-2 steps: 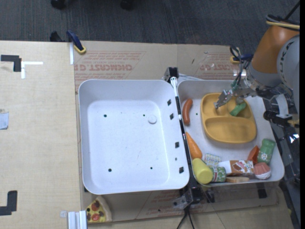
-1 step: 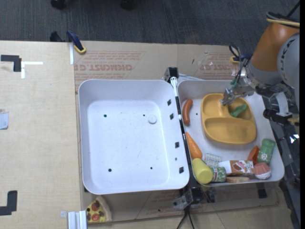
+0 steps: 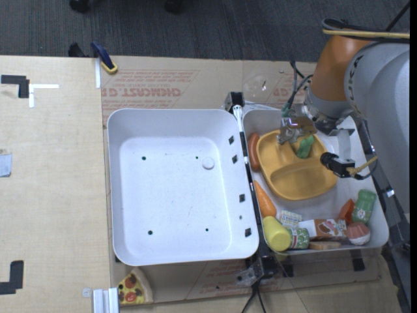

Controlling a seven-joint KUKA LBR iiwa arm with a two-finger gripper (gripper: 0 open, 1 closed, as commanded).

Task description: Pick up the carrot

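Single fixed camera above bench, looking down at a slant. Both bins (image 3: 172,126) in frame. Arm (image 3: 371,70) enters at right.

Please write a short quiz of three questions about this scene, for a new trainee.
1. True or false: the carrot lies in the left bin.
2. Above which object is the gripper? A. yellow dish B. slice of pizza C. yellow bottle
3. Fill in: the carrot lies along the ____ wall of the right bin.

Key: 1 false; 2 A; 3 left.
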